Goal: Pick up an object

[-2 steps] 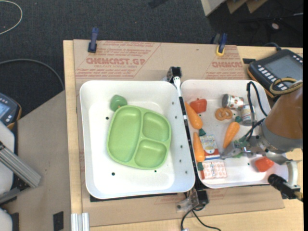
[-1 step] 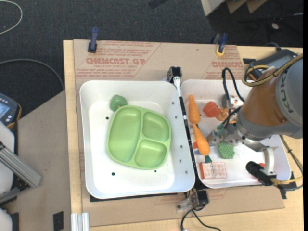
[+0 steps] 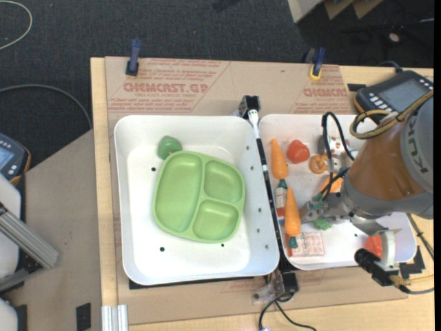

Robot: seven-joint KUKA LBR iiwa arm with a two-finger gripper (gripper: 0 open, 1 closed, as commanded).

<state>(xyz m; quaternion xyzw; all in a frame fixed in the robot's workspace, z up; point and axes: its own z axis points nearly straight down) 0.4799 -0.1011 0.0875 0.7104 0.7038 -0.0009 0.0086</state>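
End effector (image 3: 324, 211) hung low over the right bin (image 3: 386, 250) beside a carrot (image 3: 292, 212), apparently seeking a grasp; its state could not be told.

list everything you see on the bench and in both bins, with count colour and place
bins: 2, white, side by side on the bench
divided plate: 1, light green, three compartments, middle of the left bin
small round piece: 1, green, left bin, touching the plate's upper left edge
carrots: 2, orange, along the right bin's left wall, one above the other
tomato-like piece: 1, red, upper right bin, right of the upper carrot
ring-shaped piece: 1, orange-brown, right of the red piece
printed card: 1, white with red print, lower right bin
clamps: 2, blue, on the board's far edge
arm: 1, grey with orange band, over the right bin
pincer: 1, dark, low beside the lower carrot
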